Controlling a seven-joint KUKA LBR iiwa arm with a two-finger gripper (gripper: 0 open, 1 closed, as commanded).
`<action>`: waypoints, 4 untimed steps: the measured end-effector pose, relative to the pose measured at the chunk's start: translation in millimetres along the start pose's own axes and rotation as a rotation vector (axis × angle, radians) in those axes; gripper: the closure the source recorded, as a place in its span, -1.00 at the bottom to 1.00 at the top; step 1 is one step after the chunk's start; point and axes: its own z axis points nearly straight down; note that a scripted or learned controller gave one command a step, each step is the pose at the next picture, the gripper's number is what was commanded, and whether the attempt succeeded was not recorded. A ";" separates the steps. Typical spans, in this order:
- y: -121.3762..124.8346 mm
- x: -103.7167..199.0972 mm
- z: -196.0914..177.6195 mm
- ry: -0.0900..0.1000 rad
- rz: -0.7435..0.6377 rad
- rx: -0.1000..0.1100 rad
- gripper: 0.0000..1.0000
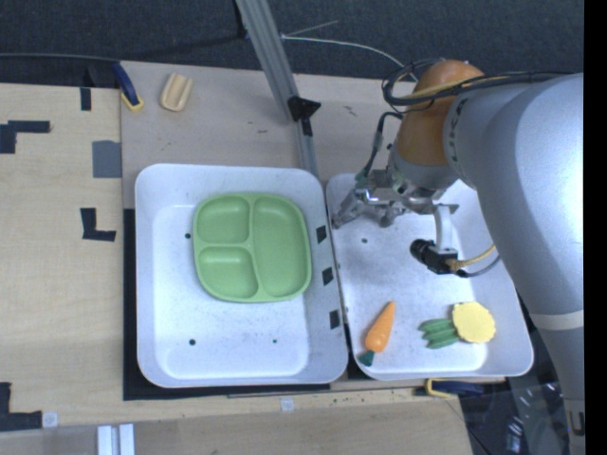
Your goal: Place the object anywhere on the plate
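Plate: green, three compartments, and we find it lying flat in the upper middle of the left bin with nothing on it.
Bench: pale wood under everything, and we spot dark tape marks along its left side.
Arm: big grey body coming in from the right, orange band above the wrist, reaching over the top of the right bin.
Left bin: white and shallow, and we see it carrying the plate.
Right bin: white, touching the left bin along their shared edge, and we see the toys in its lower part.
Metal pole: slanting down from the top edge to the back of the bins.
Gripper: over the upper left corner of the right bin, well apart from the toys; whether it is spread or pressed together we cannot tell, and we see nothing in it.
Carrot: orange, lying tilted near the lower left corner of the right bin, dark green end toward the front rim.
Yellow toy: near the lower right of the right bin, with a green piece touching its left side.
Tan block: on the bench behind the left bin.
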 end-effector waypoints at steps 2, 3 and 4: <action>1.9 1.2 -66.4 0.002 0.000 -0.011 1.00; 0.8 -8.1 -122.9 0.002 0.000 -0.011 1.00; 1.5 -7.8 -176.5 0.002 0.000 -0.012 1.00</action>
